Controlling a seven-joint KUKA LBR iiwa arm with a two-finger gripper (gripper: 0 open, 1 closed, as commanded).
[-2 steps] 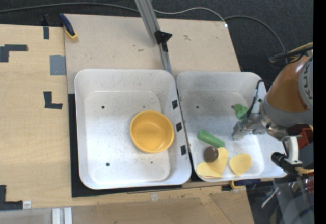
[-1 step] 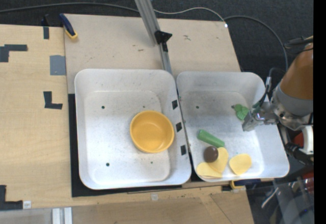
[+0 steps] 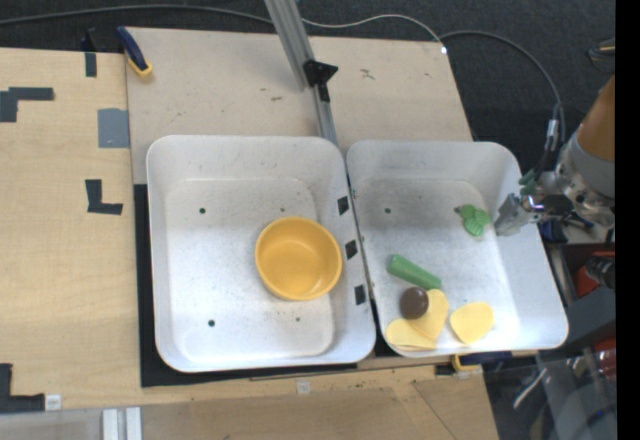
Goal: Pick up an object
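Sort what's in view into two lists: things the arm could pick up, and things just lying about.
Pickable:
yellow bowl in the left bin
small green piece beside the gripper, right bin
green stick
brown ball
two yellow pieces

Lying about:
blue-and-yellow clamp
metal pole
cable
grey tape marks

Two bins (image 3: 160, 163), one bowl (image 3: 298, 258), perhaps five small items (image 3: 414, 273).
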